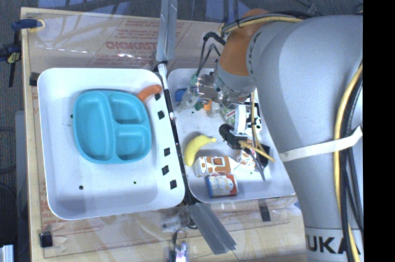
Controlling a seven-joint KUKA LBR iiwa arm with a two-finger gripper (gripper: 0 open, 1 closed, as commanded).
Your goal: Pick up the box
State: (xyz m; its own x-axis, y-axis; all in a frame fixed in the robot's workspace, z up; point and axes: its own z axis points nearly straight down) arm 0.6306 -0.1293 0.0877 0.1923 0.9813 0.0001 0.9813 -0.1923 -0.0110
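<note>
Below, a table [92,38] under clear plastic sheeting stands on dark carpet, with cables at the top right. Two white bins sit side by side. The left bin [55,180] holds a blue tray [111,126]. In the right bin [278,183] the box [215,165] lies near the front, between a banana [196,147] and a can [221,185]. The arm [308,100] covers that bin's right part. The gripper [207,91] hangs over the clutter at the back; whether its fingers are released or clenched, I cannot tell.
</note>
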